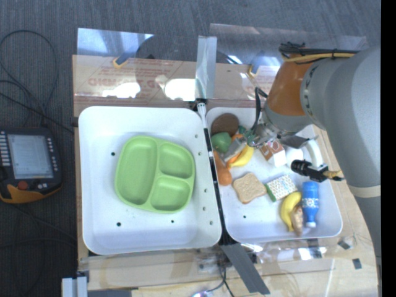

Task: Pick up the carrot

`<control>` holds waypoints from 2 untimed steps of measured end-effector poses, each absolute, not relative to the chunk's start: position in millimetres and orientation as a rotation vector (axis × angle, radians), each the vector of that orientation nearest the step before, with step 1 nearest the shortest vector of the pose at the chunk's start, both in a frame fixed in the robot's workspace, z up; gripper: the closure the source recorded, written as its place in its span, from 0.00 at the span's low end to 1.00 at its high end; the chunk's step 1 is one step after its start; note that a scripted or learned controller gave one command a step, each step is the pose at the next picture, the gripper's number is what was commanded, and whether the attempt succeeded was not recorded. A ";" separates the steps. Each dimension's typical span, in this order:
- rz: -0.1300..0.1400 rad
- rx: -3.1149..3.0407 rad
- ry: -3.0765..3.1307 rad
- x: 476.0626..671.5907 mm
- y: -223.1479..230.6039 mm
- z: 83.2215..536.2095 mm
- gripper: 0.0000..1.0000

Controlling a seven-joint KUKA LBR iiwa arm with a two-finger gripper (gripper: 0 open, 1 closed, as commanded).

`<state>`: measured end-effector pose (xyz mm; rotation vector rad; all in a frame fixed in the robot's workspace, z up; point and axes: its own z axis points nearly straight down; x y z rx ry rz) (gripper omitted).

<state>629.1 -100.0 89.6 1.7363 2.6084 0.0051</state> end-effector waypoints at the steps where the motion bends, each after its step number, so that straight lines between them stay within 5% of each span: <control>1: 0.004 1.729 2.602 631.1 -100.6 101.5 1.00; 2: 0.000 1.948 2.459 585.0 -109.4 189.8 1.00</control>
